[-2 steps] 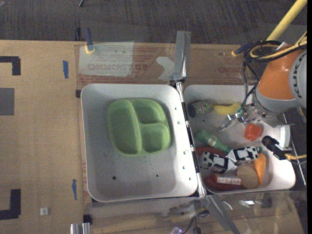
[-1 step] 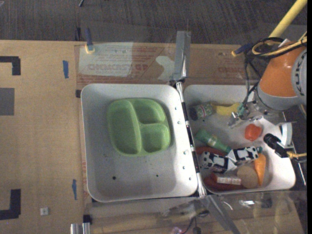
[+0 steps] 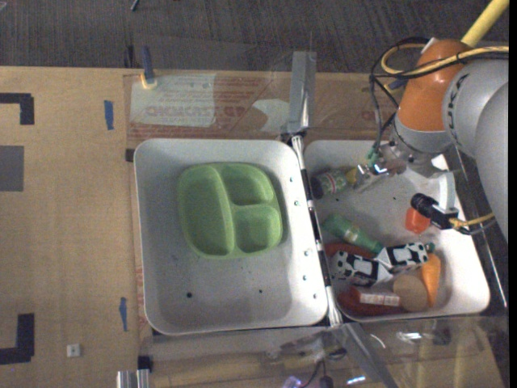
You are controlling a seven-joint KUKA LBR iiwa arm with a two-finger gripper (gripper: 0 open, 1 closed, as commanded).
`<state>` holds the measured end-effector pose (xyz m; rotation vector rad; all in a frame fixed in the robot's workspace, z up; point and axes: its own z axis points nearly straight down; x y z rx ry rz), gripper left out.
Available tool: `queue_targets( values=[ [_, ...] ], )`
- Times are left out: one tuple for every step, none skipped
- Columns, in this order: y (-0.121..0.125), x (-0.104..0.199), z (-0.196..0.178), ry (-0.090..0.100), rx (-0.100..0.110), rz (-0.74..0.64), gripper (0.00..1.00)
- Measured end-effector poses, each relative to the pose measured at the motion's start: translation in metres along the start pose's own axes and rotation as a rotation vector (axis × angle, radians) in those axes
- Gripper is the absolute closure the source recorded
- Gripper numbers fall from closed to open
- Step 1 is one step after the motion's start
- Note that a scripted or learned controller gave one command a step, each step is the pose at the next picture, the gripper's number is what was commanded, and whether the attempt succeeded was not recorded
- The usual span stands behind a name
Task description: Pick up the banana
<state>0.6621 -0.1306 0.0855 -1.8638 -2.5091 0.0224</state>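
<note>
Left bin (image 3: 153,241): green tray (image 3: 230,208) | right bin (image 3: 468,285): cluttered items

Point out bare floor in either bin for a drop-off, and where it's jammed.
Left bin: bare floor below and to both sides of the green divided plate. Right bin: a small bare patch mid-floor, between the gripper and the green bottle. Its lower end is crowded with packed items.

Grey arm (image 3: 477,103) enters from right, orange band above wrist — gripper (image 3: 378,166) low over right bin's far-left corner, pointing left.
</note>
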Motion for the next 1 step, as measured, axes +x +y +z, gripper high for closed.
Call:
queue_targets(
  values=[
    [-0.0032, -0.0031, 0.0005, 0.0, 0.006, 0.007, 0.0]
  ],
)
